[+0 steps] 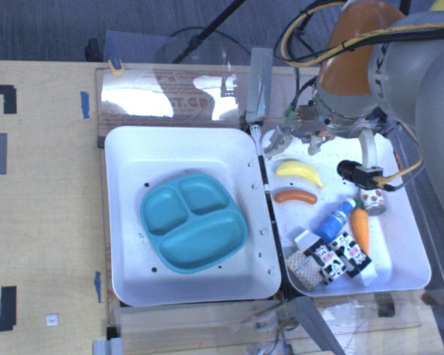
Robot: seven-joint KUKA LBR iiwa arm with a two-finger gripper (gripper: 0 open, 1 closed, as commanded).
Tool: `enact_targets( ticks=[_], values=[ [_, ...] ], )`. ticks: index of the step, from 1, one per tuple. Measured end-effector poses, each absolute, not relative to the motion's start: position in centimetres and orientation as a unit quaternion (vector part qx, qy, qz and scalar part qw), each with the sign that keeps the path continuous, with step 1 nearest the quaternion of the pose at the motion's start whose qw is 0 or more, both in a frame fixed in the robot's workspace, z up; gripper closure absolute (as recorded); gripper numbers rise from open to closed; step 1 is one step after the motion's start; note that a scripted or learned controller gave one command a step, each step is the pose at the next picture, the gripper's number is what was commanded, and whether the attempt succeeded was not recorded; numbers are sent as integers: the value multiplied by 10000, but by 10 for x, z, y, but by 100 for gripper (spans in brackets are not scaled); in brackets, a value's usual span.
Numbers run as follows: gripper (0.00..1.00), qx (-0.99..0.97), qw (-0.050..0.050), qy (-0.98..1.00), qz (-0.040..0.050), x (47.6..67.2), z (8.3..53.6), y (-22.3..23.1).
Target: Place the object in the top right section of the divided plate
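A blue divided plate [194,221] lies in the left white bin [126,154], with two small sections at its far side and one large section at its near side. My gripper [292,142] hangs over the far left corner of the right bin [407,250], open, with nothing between its fingers. Just below it lies a yellow banana [299,171], and an orange sausage [295,196] lies in front of that. None of these objects touches the gripper.
The right bin also holds a blue bottle [334,220], an orange carrot [361,231], a spotted ball [373,200], black-and-white patterned blocks [334,259] and a speckled piece [305,271]. The bins' shared rim [265,198] runs between plate and objects.
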State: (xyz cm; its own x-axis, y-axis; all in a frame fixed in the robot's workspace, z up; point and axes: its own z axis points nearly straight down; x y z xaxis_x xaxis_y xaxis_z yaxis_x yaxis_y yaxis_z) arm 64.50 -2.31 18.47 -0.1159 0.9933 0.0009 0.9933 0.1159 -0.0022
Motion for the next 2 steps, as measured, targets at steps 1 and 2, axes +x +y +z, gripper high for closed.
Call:
enact_targets(
  ticks=[1,2],
  values=[
    [0,-7433,-8,-6689,-7,666,185,80],
    [0,-6809,-7,-7324,-6,571,99,129]
  ],
)
